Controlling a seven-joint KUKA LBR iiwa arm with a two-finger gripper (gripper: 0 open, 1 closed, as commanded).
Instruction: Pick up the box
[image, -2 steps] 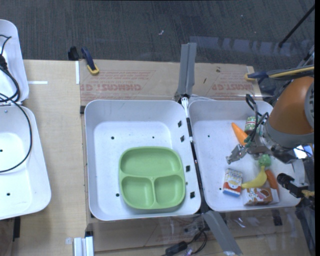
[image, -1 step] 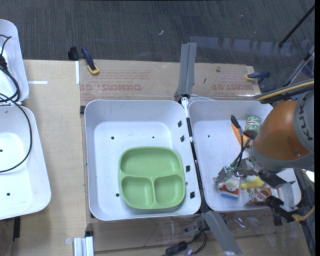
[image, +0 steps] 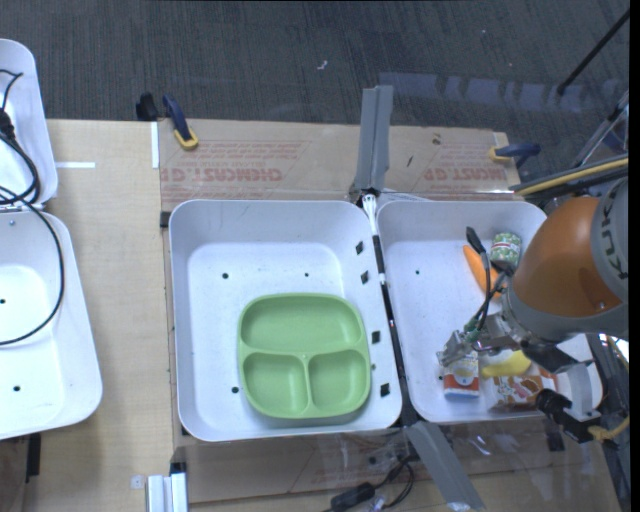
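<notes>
The surface (image: 110, 160) is a pale wooden top that carries two shallow white bins side by side. The left bin (image: 200, 300) holds a light green divided plate (image: 303, 354) with three compartments, lying flat toward the bin's near side. The right bin (image: 425, 300), touching the left bin along a shared edge, holds all the small items, gathered in its near right part.

The grey arm with its orange band (image: 565, 260) reaches over the right bin from the right and hides part of that bin's floor. The tool (image: 462, 345) hangs low over the cluster of items in the right bin; whether it is spread or pressed together cannot be told from this angle.

The box (image: 462, 380), small, white with an orange-red print, lies on the right bin's floor just below the tool, near the bin's front wall. Just right of the box lies a yellow banana-like piece (image: 505, 366), with a printed packet (image: 520, 392) beside it. Toward the back of the right bin are an orange carrot-like piece (image: 477, 265) and a small green round item (image: 505, 245).
</notes>
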